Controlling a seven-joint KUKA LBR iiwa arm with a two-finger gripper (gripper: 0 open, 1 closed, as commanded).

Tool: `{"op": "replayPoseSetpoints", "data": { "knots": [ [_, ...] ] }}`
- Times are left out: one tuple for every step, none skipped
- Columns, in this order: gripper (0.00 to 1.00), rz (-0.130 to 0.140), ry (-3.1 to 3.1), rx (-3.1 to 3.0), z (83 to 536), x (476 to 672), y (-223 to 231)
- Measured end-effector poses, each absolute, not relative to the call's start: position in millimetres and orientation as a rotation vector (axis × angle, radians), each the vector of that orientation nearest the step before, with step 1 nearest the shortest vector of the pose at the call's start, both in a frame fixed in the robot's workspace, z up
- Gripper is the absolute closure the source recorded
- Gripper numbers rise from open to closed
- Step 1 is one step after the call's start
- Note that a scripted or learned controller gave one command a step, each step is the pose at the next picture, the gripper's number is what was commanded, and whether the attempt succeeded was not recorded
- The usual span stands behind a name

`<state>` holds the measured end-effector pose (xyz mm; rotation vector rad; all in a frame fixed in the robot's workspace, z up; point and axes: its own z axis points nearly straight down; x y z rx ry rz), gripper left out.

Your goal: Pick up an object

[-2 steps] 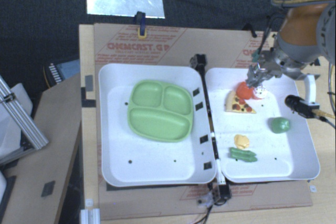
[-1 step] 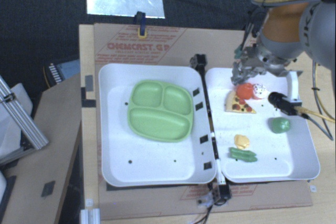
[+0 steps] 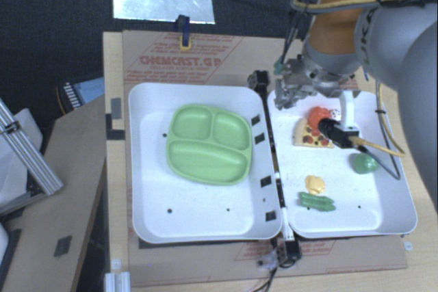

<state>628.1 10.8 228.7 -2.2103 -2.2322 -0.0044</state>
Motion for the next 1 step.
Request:
{"op": "replayPoseSetpoints", "data": {
  "knots": [
    [1.0, -0.005, -2.233, -2.21, 222.1, 636.8, 65.2]
  ]
}}
